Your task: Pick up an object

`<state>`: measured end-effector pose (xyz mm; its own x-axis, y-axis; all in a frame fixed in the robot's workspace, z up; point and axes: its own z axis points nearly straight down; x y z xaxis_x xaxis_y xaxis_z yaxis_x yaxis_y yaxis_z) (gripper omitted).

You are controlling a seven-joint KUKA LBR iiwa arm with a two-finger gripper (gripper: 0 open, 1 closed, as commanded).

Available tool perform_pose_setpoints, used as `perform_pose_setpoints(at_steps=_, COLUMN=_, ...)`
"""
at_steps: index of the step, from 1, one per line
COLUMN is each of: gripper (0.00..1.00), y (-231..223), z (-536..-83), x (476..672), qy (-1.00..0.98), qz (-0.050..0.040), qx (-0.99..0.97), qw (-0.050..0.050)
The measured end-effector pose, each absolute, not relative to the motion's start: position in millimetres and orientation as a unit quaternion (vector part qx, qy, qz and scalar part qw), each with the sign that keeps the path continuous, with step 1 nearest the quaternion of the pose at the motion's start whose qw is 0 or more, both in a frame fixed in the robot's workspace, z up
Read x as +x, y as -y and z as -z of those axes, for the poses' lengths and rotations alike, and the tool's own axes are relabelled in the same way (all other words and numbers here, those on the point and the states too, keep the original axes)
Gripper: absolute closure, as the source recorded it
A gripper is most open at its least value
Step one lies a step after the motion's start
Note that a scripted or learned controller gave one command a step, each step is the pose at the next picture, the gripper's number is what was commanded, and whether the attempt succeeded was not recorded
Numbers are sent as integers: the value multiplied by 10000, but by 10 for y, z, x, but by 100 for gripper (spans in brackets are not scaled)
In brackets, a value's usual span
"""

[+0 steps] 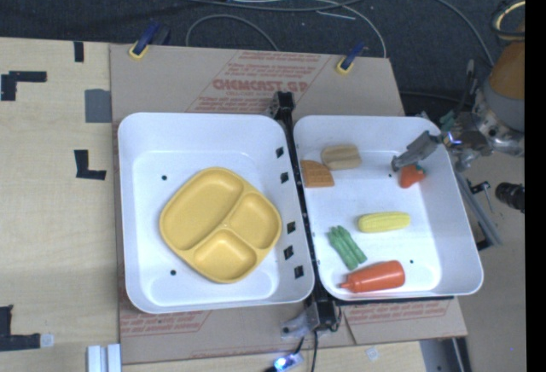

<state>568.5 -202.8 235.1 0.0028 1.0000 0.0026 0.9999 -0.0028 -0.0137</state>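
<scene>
The claw [413, 159] hangs over the upper right part of the right bin [456, 217], its grey tip just above a small red piece [411, 178] that it seems to touch, though whether it grips that piece or how far it is open cannot be told. In that bin also lie a bun [340, 157], an orange slice [316, 175], a corn cob [383, 223], a green pod [347, 247] and a red carrot [374, 277]. The left bin [141, 191] holds a yellow divided plate [220, 223].

Yellow divided plate [220, 225] lies in left bin [136, 191]. Cardboard sheet [256, 80] beneath, secured by two clamps [145, 41].
</scene>
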Motion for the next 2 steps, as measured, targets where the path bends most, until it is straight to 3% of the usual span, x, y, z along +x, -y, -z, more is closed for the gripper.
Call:
perform_pose_setpoints(at_steps=1, gripper=0, y=2022, z=-2425, x=5712, qy=7075, qz=-5, qx=-7067, qw=4)
perform_pose_setpoints(at_steps=2, gripper=0, y=2052, z=-1784, x=5717, qy=7073, qz=-24, qx=-7069, qw=28)
